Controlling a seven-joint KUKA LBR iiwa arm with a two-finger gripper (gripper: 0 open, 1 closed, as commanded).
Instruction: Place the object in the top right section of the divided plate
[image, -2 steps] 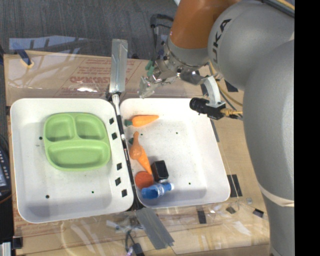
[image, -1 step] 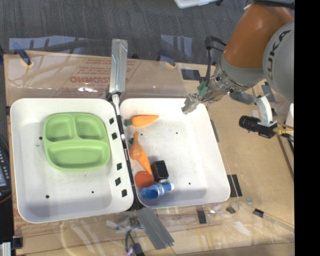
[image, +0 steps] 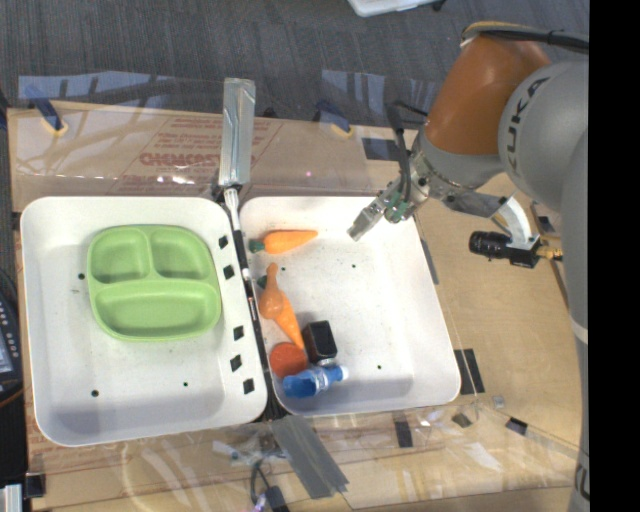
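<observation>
The bench (image: 500, 330) is a pale wooden surface, partly covered at the far side by a sheet of clear plastic (red print shows through it). Two shallow white bins rest directly on it, side by side and touching along their inner walls: the left bin (image: 50, 400) and the right bin (image: 430, 340). Strips of dark tape (image: 310, 455) lie on the bench just beyond the bins' near edge, and smaller dark pieces sit right of the right bin.

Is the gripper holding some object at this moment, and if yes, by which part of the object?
Nothing is held. The gripper is above the right bin, apart from the carrot, with no object between its fingers.
</observation>
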